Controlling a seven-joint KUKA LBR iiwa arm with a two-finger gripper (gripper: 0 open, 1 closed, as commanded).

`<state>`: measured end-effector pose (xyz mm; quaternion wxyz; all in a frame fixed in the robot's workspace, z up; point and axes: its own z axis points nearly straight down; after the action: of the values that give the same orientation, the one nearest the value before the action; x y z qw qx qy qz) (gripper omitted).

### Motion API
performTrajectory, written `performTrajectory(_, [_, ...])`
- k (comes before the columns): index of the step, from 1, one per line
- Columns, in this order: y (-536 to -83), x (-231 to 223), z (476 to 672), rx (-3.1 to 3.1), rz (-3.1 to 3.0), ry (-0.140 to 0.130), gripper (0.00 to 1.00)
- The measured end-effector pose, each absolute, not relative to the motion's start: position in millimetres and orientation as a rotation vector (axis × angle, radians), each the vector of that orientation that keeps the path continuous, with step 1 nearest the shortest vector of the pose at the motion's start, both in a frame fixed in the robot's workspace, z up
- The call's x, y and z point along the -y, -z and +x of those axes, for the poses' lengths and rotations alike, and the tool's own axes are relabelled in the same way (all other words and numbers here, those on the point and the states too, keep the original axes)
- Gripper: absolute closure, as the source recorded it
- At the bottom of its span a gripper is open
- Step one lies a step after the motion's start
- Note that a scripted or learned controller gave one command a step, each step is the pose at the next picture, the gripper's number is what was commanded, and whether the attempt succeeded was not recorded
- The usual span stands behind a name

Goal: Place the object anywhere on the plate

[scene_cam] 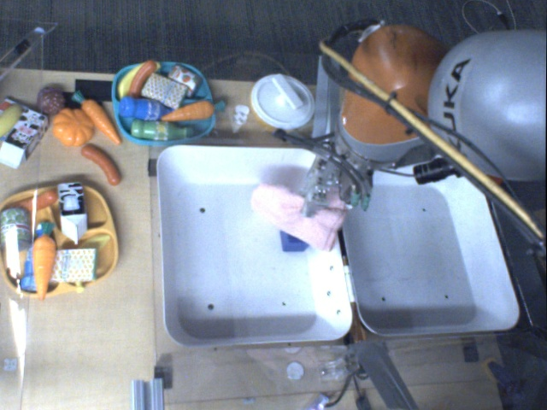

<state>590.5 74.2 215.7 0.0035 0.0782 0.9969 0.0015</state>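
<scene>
A pink plate (286,210) lies in the left bin (214,263), near its right wall. A small blue object (293,243) sits at the plate's front edge, partly covered by the pink rim. My gripper (327,196) hangs over the plate's right part, close to the divide between the two bins. The orange wrist band (389,75) and grey arm rise behind it to the right. Nothing can be made out between the fingers from this angle.
The right bin (436,263) lies under the arm. On the bench to the left are a blue bowl of toy food (162,101), a yellow dish of toys (60,237), a loose carrot, pumpkin and sausage (101,162). A white lid (282,101) sits behind the left bin.
</scene>
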Motion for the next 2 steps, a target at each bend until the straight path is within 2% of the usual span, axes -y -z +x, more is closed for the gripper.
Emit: performTrajectory(2, [-225.0,-182.6,607.7,-3.134,-0.008,-0.007,1.00])
